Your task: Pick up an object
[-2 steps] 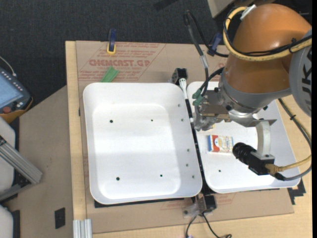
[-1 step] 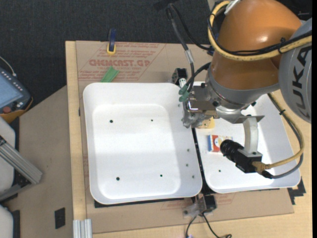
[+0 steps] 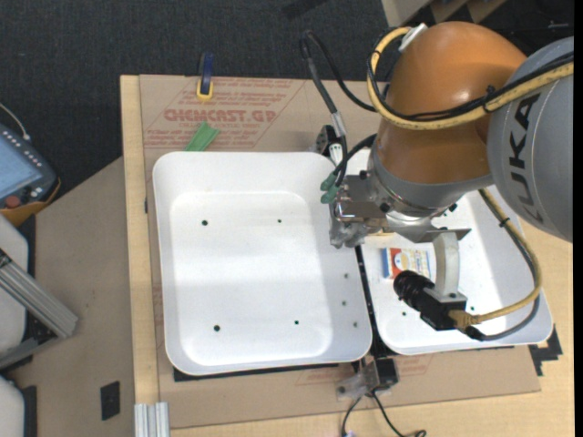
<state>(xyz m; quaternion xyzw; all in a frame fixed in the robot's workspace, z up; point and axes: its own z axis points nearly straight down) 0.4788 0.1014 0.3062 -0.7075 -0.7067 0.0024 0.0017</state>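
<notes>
Gripper [image 3: 351, 230] hangs beside carton [image 3: 405, 262], possibly touching, in right bin [image 3: 510, 321].

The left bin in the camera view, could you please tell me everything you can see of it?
The left bin is a shallow white tray, seemingly moulded plastic, with rounded corners and a raised rim. Four small dark dots mark its flat floor, and a few more run along its right wall. It lies flat on a brown board printed with red lettering, its right rim against the right bin. The arm hangs over that shared edge, hiding part of the rim.
</notes>
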